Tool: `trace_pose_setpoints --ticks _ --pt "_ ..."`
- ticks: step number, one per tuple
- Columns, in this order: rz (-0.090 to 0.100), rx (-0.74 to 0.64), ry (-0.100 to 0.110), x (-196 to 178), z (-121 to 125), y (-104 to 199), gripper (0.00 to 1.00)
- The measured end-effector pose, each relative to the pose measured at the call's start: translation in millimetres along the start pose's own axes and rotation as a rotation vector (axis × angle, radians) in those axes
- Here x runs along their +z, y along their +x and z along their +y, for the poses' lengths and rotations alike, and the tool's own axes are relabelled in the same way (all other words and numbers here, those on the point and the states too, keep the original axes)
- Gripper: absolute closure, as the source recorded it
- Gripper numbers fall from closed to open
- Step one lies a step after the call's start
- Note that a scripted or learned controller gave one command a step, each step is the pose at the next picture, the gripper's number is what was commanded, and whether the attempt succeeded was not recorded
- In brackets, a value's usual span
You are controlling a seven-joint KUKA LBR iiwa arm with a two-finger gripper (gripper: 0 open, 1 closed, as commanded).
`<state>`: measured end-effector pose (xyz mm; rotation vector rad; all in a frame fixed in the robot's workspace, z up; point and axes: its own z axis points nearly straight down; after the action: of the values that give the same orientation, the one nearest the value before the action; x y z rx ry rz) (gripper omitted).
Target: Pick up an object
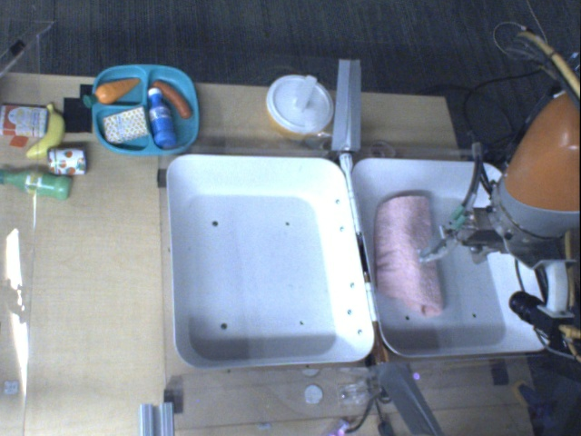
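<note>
Now jaws [442, 243] touch pink towel roll [408, 254] right edge, right bin [472, 334]; grip state unclear.

Pink rolled cloth [408, 254], lower right; two white bins [259, 184]; grey arm [545, 166] with orange band, right edge; teal divided tray [186, 89], upper left; yellow banana [50, 133]; green bottle [36, 183]; white lidded cup [300, 104]; tan bench [82, 307]

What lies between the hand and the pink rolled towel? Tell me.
Nothing: in the camera view the hand sits right at the pink rolled towel's right edge, over the right bin.
</note>
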<state>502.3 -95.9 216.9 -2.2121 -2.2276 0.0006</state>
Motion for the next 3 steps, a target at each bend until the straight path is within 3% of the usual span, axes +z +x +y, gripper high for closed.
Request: trace_pose_setpoints --ticks 1,2,3 --pt "-0.001 -0.035 -0.001 100.1 31.3 -7.7 0.0" --pt "-0.003 -0.063 -0.013 124.7 170.5 -43.7 0.0" --pt "-0.006 -0.172 -0.022 123.0 139.5 -36.5 0.0"
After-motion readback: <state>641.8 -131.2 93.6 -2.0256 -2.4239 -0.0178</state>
